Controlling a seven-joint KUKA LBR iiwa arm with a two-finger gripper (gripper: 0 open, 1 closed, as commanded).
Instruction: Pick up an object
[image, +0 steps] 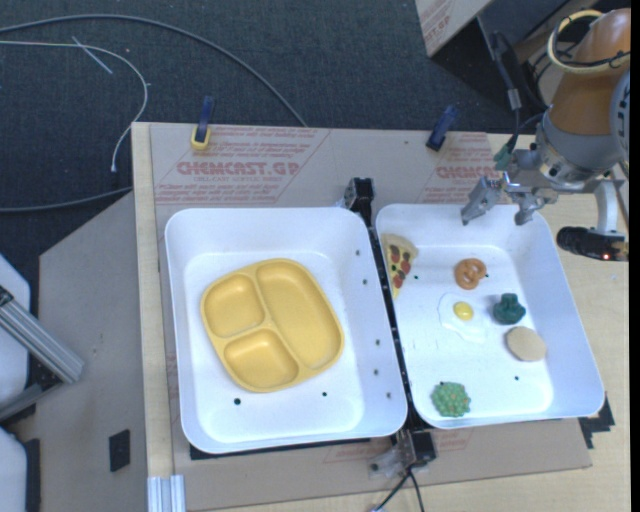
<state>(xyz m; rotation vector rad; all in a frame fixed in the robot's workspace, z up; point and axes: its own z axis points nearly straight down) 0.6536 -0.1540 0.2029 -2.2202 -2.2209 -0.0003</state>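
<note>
From the overhead camera I see two shallow white bins side by side on a cardboard-covered bench. The left bin (190, 240) holds a yellow divided plate (272, 324) with three compartments, lying flat near its middle. The right bin (570, 330) holds the small things I could pick: a pizza slice (399, 262) against its left wall, a brown doughnut (470, 271) toward the middle, a fried egg (463, 313) just below the doughnut, a dark green piece (509, 309) beside the egg on its right, a tan bread roll (526, 345) just below that, and a light green leafy clump (452, 399) near the front edge. The arm (590, 80) comes in from the upper right, and its gripper (507, 207) hangs over the back rim of the right bin, fingers spread apart with nothing between them, well apart from every item. Two blue clamps (204, 120) grip the cardboard's far edge.
</note>
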